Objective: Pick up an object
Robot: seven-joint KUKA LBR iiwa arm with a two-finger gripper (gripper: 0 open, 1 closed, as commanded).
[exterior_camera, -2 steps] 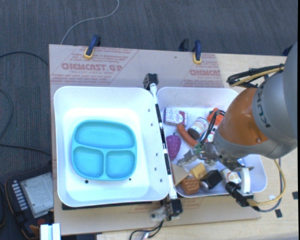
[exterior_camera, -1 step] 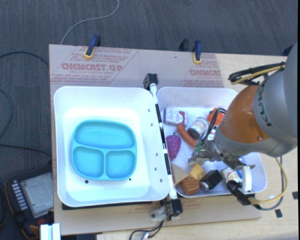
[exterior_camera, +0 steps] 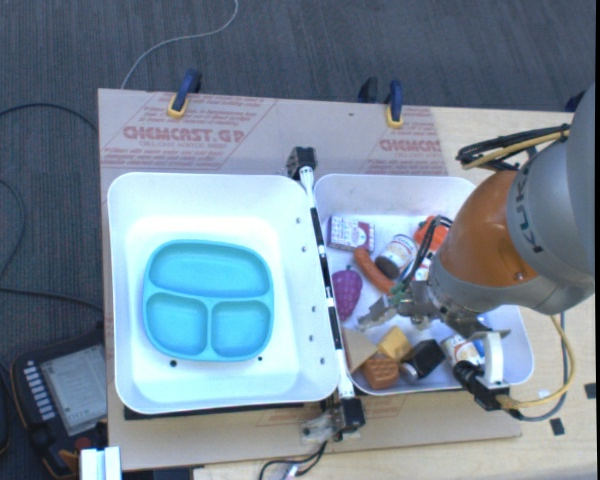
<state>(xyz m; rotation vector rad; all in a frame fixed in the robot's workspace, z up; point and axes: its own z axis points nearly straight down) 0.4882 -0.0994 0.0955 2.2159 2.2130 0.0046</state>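
The arm's orange band and grey wrist hang over the right bin [exterior_camera: 520,363], and the end effector [exterior_camera: 388,308] points toward the bin's left side, low among the clutter. Its metal fingers [exterior_camera: 372,315] look slightly spread, with nothing visibly between them, so I judge it is holding nothing at this moment.

The right bin holds the candidate objects. A purple eggplant-like toy [exterior_camera: 347,290] lies just left of the end effector, near the bin's left wall, its long axis running roughly from far to near. An orange carrot-like piece [exterior_camera: 370,266] lies just beyond the fingers, slanting from upper left to lower right. A small white and purple carton [exterior_camera: 349,233] sits farther back, with a dark round item [exterior_camera: 389,265] beside the carrot. Nearer the camera, a tan block [exterior_camera: 394,343] and a brown waffle-like piece [exterior_camera: 380,371] rest just below the fingers, next to a black and white object [exterior_camera: 423,358].

The left bin [exterior_camera: 130,368] carries a blue divided plate [exterior_camera: 208,298] with 3 compartments, well apart from the end effector.

The closest target appears to be the purple toy: it lies to the left of the fingertips, nearly touching. A grasp would likely need the fingers to close across its short width, not along its length. The crowding makes a stray contact with the carrot a risk.
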